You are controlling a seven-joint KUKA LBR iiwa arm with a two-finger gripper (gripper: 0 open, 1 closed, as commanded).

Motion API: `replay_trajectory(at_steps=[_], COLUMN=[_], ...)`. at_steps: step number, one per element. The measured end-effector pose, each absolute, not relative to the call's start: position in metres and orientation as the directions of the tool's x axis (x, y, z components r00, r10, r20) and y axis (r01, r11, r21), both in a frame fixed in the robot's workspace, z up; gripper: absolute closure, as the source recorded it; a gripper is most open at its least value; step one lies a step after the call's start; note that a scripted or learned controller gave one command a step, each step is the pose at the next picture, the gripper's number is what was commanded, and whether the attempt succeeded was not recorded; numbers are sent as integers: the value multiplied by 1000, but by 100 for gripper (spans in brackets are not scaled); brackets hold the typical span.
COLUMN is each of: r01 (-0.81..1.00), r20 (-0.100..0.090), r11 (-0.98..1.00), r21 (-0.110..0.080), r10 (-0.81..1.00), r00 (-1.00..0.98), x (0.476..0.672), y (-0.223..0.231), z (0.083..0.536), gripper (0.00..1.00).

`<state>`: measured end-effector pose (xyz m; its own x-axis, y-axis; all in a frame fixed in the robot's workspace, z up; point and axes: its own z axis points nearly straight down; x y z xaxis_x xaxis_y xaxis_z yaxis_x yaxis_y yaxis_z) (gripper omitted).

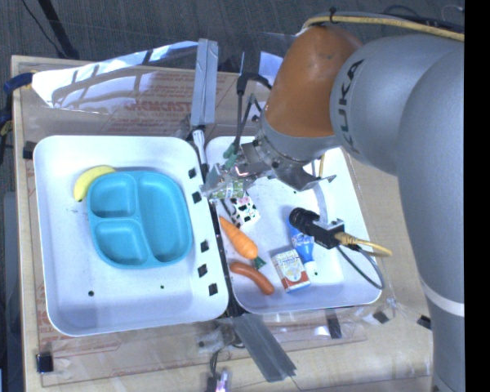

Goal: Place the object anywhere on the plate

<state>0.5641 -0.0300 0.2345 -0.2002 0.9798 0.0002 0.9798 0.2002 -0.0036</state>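
Gripper low over right bin's left edge; finger state indeterminable. Carrot just below, long axis diagonal. Plate well left.

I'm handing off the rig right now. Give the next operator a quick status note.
Tool: low over the right bin's upper left corner, by the black-and-white dice; finger state unclear, nothing visibly held.
Right bin: dice, carrot, sausage, small carton, blue tube.
Left bin: blue plate, banana at its upper left rim.
Done: nothing on the plate.
Left: pick an object, place it on the plate.
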Motion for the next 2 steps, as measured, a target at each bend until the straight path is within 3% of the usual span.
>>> replay_trajectory(at_steps=[1,2], r01=[944,944], r20=[1,0], r11=[330,329], r21=[-3,-3], r10=[944,944], r00=[-330,-329], x=[557,558], y=[32,31], z=[191,191], gripper=[100,0])
